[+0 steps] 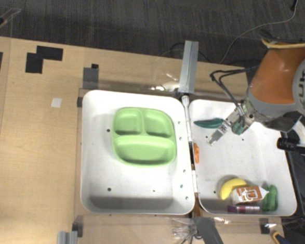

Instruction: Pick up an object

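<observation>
Camera view: arm [280, 75] housing reads "KUK" beside the right bin [274, 169].

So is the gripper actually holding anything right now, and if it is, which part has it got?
Cannot be told. The gripper hangs just right of a teal object in the right bin; any contact is unclear.

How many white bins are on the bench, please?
2. The left bin holds a green divided plate; the right bin lies beside it, under the end effector.
</observation>
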`<control>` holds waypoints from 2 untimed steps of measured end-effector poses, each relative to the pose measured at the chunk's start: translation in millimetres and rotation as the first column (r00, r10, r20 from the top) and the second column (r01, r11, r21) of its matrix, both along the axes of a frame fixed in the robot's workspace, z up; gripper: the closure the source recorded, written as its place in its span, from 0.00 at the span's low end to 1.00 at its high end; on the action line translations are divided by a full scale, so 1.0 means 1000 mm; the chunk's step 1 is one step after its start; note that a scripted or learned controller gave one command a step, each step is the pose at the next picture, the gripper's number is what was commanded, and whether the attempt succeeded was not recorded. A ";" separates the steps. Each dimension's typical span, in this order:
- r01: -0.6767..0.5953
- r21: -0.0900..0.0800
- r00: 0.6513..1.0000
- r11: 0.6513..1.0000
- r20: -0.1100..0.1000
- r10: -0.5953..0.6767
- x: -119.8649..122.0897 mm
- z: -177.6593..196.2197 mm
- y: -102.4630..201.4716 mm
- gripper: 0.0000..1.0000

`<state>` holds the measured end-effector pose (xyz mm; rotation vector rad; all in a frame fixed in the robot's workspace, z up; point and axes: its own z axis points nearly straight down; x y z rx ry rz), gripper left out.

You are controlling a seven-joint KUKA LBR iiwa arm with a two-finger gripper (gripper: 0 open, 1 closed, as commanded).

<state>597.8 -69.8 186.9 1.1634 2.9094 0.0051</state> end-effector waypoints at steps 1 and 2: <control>-0.006 -0.001 1.000 1.000 0.009 0.006 0.002 0.012 0.001 1.00; -0.032 -0.001 0.999 0.999 0.000 0.032 0.055 0.000 -0.002 1.00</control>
